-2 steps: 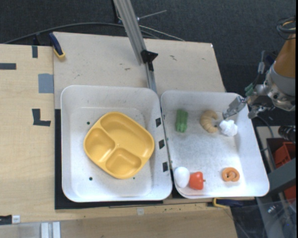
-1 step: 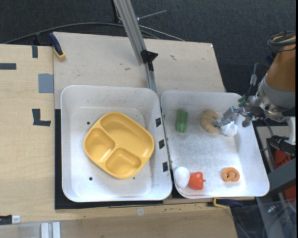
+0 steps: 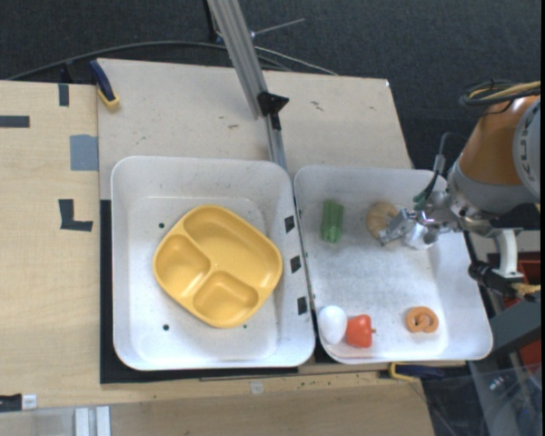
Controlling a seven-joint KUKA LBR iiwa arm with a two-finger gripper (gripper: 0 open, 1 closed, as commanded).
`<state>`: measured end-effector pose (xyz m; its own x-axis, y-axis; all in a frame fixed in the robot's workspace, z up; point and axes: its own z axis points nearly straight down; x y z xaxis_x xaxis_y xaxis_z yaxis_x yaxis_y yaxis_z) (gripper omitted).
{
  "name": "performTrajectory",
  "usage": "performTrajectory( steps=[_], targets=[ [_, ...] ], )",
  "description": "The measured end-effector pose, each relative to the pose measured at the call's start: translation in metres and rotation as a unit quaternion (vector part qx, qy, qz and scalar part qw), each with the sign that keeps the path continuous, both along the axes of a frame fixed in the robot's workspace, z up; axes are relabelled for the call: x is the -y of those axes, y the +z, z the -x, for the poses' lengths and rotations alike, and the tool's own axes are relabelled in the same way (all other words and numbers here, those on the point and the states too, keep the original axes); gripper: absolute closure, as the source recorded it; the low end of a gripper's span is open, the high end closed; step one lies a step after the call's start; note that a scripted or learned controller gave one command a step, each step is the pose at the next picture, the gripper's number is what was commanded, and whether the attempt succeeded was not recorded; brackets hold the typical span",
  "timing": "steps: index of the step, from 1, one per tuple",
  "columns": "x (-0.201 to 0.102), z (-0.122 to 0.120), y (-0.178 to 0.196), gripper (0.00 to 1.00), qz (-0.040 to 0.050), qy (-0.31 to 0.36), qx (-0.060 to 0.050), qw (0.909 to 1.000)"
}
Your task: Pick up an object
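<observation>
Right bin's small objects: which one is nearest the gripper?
The tan rounded object, right beside the gripper. The green block sits further left; white, red and orange pieces lie along the near edge.

1. The right bin [image 3: 454, 334] has open floor across its middle, between the green block [image 3: 332, 221] and the orange ring [image 3: 422, 321].
2. A white egg [image 3: 331, 320] touching a red pepper [image 3: 359, 331] crowds its near-left corner.
3. A yellow divided plate [image 3: 218, 264] fills most of the left bin [image 3: 132, 243].
4. A slanted metal pole [image 3: 241, 48] crosses above the desk [image 3: 345, 116] behind the bins.
</observation>
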<state>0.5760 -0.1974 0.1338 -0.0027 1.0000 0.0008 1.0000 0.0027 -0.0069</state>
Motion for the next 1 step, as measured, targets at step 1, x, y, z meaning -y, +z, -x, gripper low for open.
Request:
performTrajectory(
  steps=[1],
  targets=[
    [0.0, -0.0011, 0.0136, 1.0, 0.0004, 0.0, 0.002, 1.0]
  ],
)
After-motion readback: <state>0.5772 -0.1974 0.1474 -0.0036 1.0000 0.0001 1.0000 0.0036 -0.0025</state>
